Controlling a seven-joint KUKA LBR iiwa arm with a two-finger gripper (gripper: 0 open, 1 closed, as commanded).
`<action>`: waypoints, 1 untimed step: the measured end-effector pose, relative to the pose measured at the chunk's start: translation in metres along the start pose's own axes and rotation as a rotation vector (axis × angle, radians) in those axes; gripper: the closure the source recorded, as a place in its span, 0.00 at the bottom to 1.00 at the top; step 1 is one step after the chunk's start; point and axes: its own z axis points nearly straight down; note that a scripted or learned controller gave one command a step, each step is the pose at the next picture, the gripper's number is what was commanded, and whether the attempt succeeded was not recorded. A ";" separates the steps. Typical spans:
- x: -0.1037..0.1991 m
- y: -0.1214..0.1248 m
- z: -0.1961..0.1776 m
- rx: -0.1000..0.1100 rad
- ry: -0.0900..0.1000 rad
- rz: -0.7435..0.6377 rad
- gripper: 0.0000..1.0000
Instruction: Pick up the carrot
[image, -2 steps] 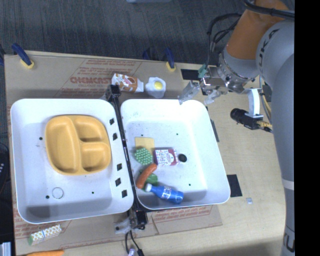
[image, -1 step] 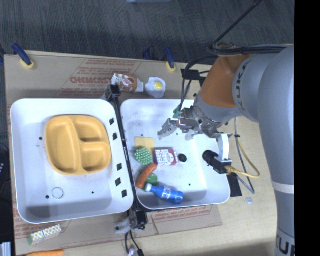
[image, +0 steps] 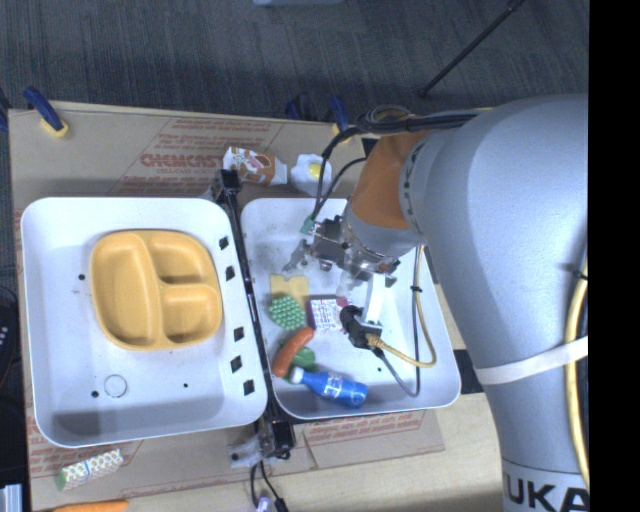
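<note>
Brown cardboard covers the bench under two white bins. Over the right bin hangs the gripper; whether its jaws are open or closed cannot be told, and nothing is seen held. Nearer, the carrot, a short orange stub with a darker reddish tip, lies tilted near the bin's left wall, between a green bumpy toy and a blue bottle. A yellow divided tray sits in the left bin.

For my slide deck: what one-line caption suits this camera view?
Grey arm reaching into the right bin, its gripper above the carrot; yellow tray in the left bin.
</note>
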 end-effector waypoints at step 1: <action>0.047 -0.010 -0.084 -0.003 0.000 0.137 0.00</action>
